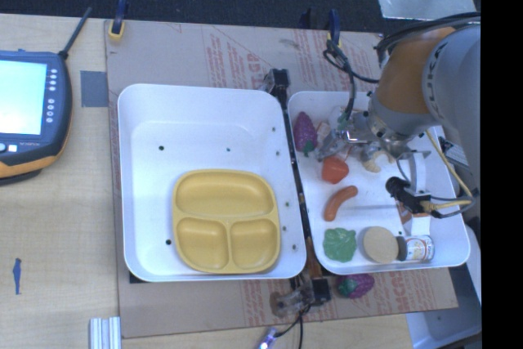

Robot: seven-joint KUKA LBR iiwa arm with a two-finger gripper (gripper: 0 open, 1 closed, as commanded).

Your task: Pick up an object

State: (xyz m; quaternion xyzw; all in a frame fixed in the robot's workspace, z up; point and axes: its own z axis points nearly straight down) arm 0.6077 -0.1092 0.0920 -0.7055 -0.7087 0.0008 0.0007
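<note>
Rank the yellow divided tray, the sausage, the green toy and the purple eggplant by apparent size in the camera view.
1. yellow divided tray, largest by far.
2. green toy.
3. sausage and purple eggplant: they look about alike, so I won't rank them.

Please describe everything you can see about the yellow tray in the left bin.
The yellow tray is a pale mustard-yellow divided plate, apparently smooth plastic, with rounded corners and a raised rim. It has three compartments: one wide one along the far side and two smaller ones side by side along the near side. Nothing lies in any of them. It sits flat and upright on the floor of the left bin, in the near right part, turned slightly askew. Its near right corner is close to the bin's wall; whether they touch is unclear.
</note>
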